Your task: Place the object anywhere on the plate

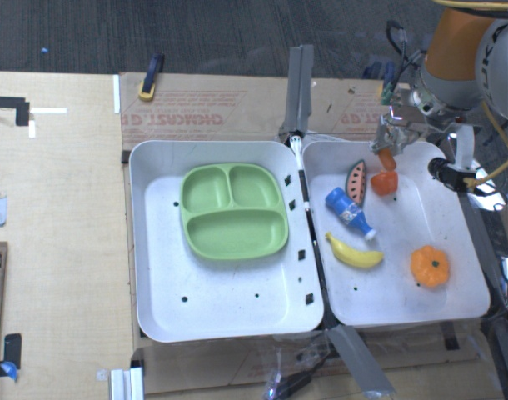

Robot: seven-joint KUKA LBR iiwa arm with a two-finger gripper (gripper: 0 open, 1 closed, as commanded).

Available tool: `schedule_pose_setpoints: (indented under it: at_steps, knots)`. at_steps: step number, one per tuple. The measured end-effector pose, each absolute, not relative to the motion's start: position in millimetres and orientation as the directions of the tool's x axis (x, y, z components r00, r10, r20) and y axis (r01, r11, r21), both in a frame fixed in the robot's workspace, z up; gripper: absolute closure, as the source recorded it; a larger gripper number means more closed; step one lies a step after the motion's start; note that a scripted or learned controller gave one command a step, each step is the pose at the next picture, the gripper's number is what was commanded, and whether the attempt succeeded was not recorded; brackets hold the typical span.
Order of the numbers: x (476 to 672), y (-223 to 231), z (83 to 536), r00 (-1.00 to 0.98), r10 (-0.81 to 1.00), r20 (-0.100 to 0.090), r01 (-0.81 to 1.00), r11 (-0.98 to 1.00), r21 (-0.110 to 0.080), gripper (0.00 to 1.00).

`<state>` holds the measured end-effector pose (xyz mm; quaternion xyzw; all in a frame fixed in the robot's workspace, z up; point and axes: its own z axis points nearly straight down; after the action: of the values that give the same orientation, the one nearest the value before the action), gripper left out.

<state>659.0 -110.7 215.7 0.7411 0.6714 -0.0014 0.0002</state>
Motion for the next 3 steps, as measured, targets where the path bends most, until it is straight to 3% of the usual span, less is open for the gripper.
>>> schedule_pose_setpoints:
  at_steps: [1, 3]
  knots:
    - [611.9, -58, 190, 0.204, 0.979, -0.002, 0.979, -0.204, -0.004, 1.00]
    - [604.3, 88, 191, 0.110, 0.994, -0.002, 0.994, -0.110, -0.003, 1.00]
